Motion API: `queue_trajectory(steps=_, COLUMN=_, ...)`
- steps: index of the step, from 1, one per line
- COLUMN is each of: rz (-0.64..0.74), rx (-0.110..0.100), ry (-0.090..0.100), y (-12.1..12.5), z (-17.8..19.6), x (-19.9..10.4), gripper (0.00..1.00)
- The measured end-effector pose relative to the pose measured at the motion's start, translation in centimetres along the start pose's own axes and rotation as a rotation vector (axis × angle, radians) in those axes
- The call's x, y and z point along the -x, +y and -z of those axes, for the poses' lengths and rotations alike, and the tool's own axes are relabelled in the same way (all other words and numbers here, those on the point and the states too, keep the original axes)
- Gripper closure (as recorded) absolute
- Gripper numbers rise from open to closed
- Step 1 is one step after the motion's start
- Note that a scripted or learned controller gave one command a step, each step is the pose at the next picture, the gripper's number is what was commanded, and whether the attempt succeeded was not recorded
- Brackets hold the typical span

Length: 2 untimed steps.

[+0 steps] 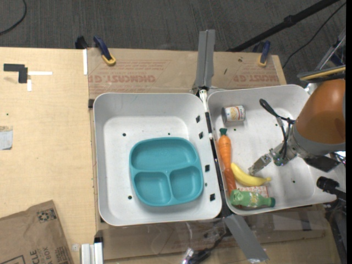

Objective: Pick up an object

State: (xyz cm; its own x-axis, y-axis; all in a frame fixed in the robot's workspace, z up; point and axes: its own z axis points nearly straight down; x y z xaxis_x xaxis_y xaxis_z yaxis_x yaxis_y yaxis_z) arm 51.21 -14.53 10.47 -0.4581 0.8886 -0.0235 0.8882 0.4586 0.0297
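Two shallow white bins are set side by side on the bench. The left bin (104, 147) holds a teal divided plate (166, 171) lying flat at mid-frame. The right bin (297, 188) holds the graspable objects, gathered toward its left wall: a small can (234, 113) on its side near the upper left of that bin, a carrot (225, 157) laid lengthwise along the wall, a banana (248, 175) just below and right of it, and a green bottle (251, 199) lying at the lower edge, with a flat packet (254, 191) beside it.

The arm is brought in from the right of the frame, its orange band seen at the upper right, and the gripper (262, 163) is lowered into the right bin just above and right of the banana. The tip appears close to the banana, possibly touching it, but no object is seen between the fingers. Whether the jaws are apart or together cannot be told at this size and slant.

The banana is judged the likely target, since the gripper is angled toward it. Nothing is lifted yet.
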Motion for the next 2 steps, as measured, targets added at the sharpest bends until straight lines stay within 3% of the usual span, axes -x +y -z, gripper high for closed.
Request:
queue_trajectory(steps=1, rz=-0.148, rx=-0.009, ry=0.008, y=9.3, z=-0.5, x=4.3, gripper=0.0)
queue_trajectory(steps=2, rz=-0.179, rx=-0.04, ry=0.015, y=14.0, z=-1.0, x=4.7, gripper=0.0)
